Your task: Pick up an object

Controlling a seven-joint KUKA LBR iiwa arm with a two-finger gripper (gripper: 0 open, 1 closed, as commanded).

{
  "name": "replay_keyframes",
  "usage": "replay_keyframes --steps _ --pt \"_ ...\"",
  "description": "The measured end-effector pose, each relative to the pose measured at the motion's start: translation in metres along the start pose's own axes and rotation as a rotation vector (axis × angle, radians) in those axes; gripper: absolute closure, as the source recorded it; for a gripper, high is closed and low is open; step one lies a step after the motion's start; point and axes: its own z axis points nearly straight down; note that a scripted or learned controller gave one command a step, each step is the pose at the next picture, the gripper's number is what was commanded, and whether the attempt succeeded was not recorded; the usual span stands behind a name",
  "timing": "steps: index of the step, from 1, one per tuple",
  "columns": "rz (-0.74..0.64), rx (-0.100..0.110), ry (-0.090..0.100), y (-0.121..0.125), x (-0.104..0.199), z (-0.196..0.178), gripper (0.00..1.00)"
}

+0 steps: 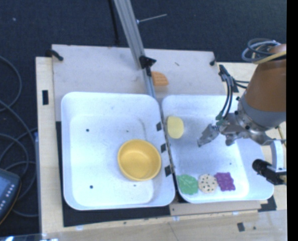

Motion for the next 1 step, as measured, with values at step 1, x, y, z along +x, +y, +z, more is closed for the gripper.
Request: replay_keyframes --steps 1 --pt "0.002 -0.001 0.000 0.0001 -0.0001 0.0000 0.00"
